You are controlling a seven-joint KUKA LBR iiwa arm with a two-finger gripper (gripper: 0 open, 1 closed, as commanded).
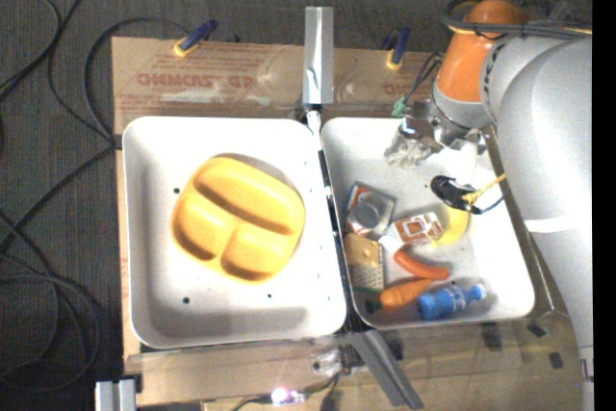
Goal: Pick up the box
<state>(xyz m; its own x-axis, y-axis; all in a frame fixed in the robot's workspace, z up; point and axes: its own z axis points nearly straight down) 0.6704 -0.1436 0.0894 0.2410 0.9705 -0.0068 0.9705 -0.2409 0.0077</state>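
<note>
— Box [370, 209]: where is it?
— It lies in the right bin [500, 303], near the left wall, well apart from the gripper [412, 147].
— And the fingers?
— Spread a little, nothing between them, over the bin's far part.

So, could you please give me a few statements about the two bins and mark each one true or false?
1. The yellow divided tray lies in the left bin. True.
2. The hand is over the left bin. False: it is over the right bin, near its far edge.
3. The blue bottle lies near the right bin's front edge. True.
4. The banana is in the left bin. False: it is in the right bin.
</note>
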